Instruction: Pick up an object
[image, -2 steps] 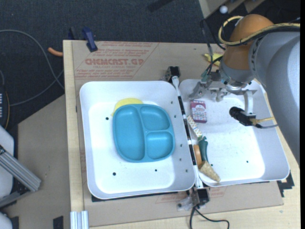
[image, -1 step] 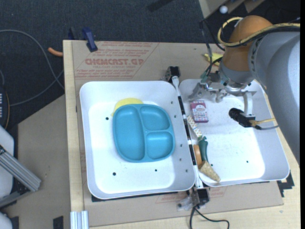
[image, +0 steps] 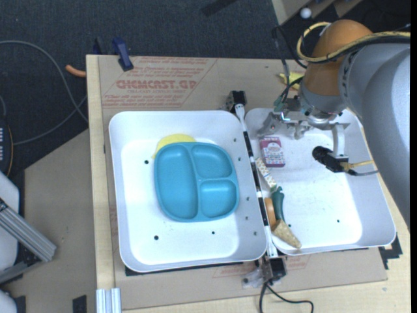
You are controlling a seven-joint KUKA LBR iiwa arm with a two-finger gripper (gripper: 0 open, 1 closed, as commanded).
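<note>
My gripper [image: 301, 124] hangs over the far end of the right bin [image: 339, 230], below the arm's orange band [image: 332, 57]. A small pink packet [image: 272, 152] lies flat in that bin, just left of and below the gripper, apart from it. Along the bin's left wall lie a green-handled tool [image: 278, 203], an orange piece [image: 268, 208] and a tan wedge [image: 287, 235]. A black part [image: 328, 158] with a yellow cable sits under the arm; I cannot tell what it is. In the left bin [image: 130, 175] a blue divided plate [image: 195, 180] rests partly on a yellow object [image: 174, 139].
The grey arm [image: 384, 109] covers the right bin's far right corner. A black clip [image: 238, 100] sits at the far end of the divider between the bins. The bins stand on a cardboard sheet [image: 156, 80] with a blue clamp [image: 121, 54] at its far left.
</note>
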